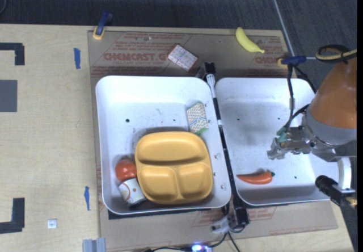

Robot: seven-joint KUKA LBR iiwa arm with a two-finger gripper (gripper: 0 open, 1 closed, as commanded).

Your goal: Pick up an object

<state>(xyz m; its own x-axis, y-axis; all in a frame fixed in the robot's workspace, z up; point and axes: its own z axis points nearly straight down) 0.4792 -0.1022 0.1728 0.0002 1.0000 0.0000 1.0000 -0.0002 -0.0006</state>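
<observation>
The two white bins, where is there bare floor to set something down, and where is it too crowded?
The right bin has the most room: its floor is bare across the far and middle part, between the divider and the pincer, with just a chili pepper near the front wall. In the left bin the far strip behind the yellow tray is free; the front is crowded.

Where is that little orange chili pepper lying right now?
The chili pepper lies in the right bin, near its front edge, just below and left of the tool.
</observation>
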